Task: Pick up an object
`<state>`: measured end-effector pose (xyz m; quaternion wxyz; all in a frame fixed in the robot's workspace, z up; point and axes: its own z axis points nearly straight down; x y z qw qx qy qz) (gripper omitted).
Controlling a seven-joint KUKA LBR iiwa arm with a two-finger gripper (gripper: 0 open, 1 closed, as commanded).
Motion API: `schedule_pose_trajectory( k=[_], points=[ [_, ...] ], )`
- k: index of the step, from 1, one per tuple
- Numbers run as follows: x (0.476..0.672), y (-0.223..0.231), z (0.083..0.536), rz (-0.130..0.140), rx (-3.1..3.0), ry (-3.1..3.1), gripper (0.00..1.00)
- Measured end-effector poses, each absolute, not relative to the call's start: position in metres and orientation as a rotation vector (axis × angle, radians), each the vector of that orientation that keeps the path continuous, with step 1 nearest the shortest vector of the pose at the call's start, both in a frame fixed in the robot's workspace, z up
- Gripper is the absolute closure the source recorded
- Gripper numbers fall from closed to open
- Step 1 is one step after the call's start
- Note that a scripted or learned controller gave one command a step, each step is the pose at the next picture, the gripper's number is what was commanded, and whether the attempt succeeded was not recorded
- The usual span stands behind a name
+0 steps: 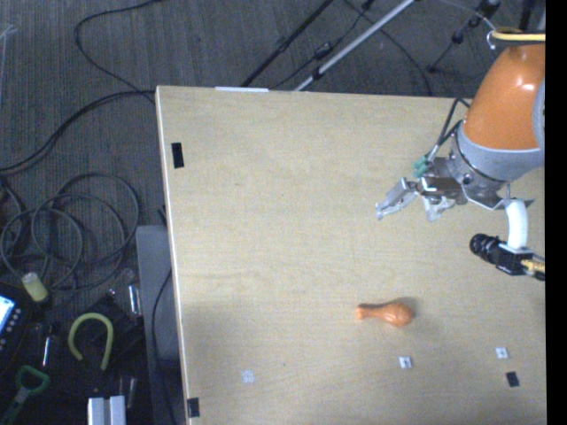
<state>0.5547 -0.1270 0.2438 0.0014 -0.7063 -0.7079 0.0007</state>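
Observation:
A small orange gourd-shaped object lies on its side on the pale wooden bench top, toward the front right. My gripper hangs at the right, above and behind the object and well apart from it. Its metal fingers point left and stand open with nothing between them. The arm's orange band and grey wrist rise behind it at the right edge.
Small square markers dot the bench near its front right, and a black tag sits near the left edge. A black fitting juts from the arm. Cables and tools lie on the floor to the left.

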Motion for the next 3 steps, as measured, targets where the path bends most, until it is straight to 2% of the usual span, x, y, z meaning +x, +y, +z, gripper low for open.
schedule_pose_trajectory(
  k=[1, 2, 3],
  points=[
    [0.605, -0.184, 0.245, 0.003, -2.230, -2.212, 0.00],
    [0.646, -0.201, 0.152, 0.006, -2.151, -2.289, 0.00],
    [0.668, -0.207, 0.084, 0.005, -2.003, -2.422, 0.00]
  ],
)
